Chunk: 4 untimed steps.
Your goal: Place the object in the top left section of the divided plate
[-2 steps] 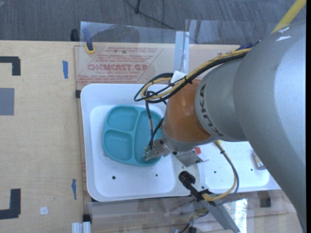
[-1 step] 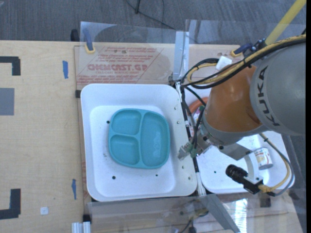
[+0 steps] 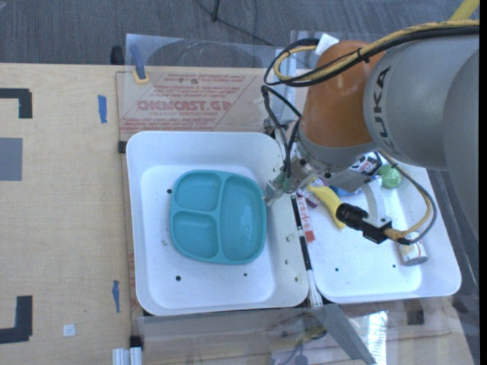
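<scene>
A teal divided plate (image 3: 219, 217) lies in the left white bin (image 3: 152, 280), with two small sections on its left side and one large section on its right. All three sections look bare. My gripper (image 3: 277, 188) hangs just past the plate's upper right rim, over the left bin's right edge. A small greenish bit shows at the gripper's tip, too small to tell what it is. The grey and orange arm hides the space right behind the gripper.
The right bin (image 3: 380, 280) holds a yellow banana-shaped piece (image 3: 326, 197), a small green object (image 3: 390, 177), a red and white strip (image 3: 303, 223) by the divider and a small silver item (image 3: 413, 254). A clear sheet with red lettering (image 3: 186, 101) lies behind the bins.
</scene>
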Motion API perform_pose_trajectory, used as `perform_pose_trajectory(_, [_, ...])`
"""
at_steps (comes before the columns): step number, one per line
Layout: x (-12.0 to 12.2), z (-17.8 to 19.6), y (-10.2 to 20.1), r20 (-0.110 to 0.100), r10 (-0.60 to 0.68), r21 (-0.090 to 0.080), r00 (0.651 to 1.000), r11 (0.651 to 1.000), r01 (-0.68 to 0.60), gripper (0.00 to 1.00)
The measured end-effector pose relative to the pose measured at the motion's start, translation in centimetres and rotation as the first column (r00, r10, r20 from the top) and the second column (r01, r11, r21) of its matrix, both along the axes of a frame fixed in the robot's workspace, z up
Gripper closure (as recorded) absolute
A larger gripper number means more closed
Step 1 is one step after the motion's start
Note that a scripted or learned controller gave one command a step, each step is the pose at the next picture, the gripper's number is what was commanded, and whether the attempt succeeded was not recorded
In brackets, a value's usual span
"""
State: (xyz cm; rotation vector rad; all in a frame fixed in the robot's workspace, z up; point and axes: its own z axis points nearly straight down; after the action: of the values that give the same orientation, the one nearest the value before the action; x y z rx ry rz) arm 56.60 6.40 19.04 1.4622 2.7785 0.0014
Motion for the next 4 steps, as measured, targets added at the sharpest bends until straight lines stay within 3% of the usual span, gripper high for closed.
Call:
perform_pose_trajectory(1, [-4.3,-0.6,1.0,-0.002,0.254,0.0,0.967,0.967,-0.254,1.0])
perform_pose_trajectory(2, [-8.6,4.0,5.7,0.0,0.248,0.0,0.969,0.969,-0.248,1.0])
perform_pose_trajectory(3, [-8.1,-9.0,6.4,0.019,0.09,0.004,0.996,0.996,-0.09,1.0])
perform_pose_trajectory(4, [1.1,-9.7,7.2,0.01,-0.321,0.009,0.947,0.947,0.321,1.0])
